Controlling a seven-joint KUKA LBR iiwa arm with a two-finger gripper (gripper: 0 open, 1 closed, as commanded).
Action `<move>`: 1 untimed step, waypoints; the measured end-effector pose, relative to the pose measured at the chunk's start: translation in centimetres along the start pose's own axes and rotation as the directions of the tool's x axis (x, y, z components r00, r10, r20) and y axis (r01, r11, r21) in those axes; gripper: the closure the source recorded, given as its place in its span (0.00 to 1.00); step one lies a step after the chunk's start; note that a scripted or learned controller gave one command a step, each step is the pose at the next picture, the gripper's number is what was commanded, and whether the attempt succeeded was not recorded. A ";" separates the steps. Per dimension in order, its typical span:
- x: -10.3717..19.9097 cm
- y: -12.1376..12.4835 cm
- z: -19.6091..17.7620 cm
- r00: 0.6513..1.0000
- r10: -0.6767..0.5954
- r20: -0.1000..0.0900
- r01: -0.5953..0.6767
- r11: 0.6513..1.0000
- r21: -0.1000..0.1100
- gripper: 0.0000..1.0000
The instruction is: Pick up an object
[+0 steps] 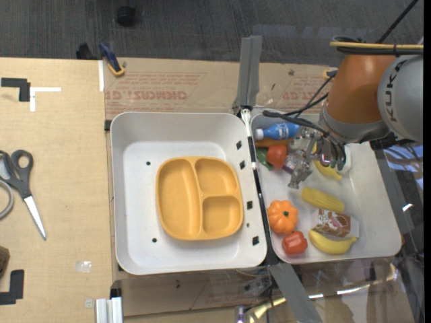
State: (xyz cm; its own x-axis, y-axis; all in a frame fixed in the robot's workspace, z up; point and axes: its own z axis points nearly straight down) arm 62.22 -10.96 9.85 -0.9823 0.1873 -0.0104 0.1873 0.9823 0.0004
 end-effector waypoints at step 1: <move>-0.3 0.1 -0.9 1.000 -0.003 0.009 0.003 1.000 0.000 1.00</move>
State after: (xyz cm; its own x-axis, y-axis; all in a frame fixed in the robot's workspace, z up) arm 62.55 -10.95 10.72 -0.9826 0.1846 -0.0189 0.1846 0.9828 0.0005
